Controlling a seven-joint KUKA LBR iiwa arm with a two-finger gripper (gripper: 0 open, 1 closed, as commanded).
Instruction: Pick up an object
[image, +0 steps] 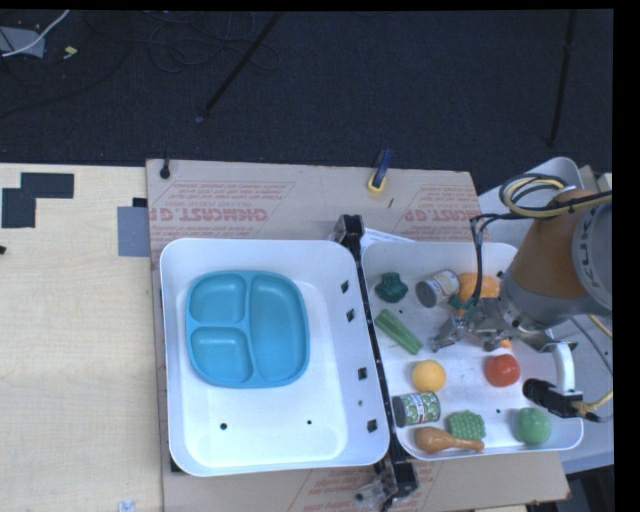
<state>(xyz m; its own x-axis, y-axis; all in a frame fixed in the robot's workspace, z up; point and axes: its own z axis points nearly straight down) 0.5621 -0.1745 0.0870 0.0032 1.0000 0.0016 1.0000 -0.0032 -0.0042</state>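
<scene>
You are looking through a single fixed camera mounted above the desk (70, 330), tilted down at a slant so the far edge sits toward the top, where dark floor and cables show. It stands far enough back to take in both white bins whole: the left bin (180, 420) lies near the centre, the right bin (570, 435) toward the right side. The arm (555, 260) enters from your right, its orange band cut partly by the edge. The brown cardboard sheet (300, 205) under the bins reads upside down from here.
</scene>
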